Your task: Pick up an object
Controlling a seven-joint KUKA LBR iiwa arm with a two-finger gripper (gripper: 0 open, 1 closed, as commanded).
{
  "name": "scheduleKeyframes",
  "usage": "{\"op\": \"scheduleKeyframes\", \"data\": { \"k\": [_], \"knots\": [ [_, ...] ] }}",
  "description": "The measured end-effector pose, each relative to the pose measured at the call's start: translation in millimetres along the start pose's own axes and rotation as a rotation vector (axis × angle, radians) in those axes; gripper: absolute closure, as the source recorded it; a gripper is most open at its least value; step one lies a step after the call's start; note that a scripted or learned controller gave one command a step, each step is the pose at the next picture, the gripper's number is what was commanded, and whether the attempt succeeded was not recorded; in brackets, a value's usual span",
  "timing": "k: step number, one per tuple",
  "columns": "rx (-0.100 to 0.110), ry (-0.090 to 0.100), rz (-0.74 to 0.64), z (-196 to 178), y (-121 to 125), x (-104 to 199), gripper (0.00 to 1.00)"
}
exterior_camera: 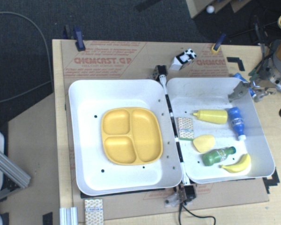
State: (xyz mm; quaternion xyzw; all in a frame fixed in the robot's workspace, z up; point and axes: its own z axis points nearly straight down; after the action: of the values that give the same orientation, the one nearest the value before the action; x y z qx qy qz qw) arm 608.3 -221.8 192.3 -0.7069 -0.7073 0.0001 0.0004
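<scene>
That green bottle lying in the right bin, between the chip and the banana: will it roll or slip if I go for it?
The green bottle lies on its side, so it would probably roll if nudged across its length. It looks like smooth, shiny plastic, so it may slip in a loose pinch. The banana and the yellow chip crowd it, so they will likely shift too.

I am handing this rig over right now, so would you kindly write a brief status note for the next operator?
Gripper: over the right bin's far right corner, holding nothing.
Right bin: yellow mustard bottle, blue bottle, pale yellow piece, green bottle, banana, and a patterned packet by the divider.
Left bin: yellow divided plate.
Done: nothing lifted.
Left: descend, grasp one object, raise it.
</scene>
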Motion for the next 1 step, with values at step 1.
{"op": "scheduleKeyframes", "data": {
  "k": [1],
  "knots": [
    [0.003,0.01,-0.004,108.8,-6.6,3.8,0.0]
  ]
}}
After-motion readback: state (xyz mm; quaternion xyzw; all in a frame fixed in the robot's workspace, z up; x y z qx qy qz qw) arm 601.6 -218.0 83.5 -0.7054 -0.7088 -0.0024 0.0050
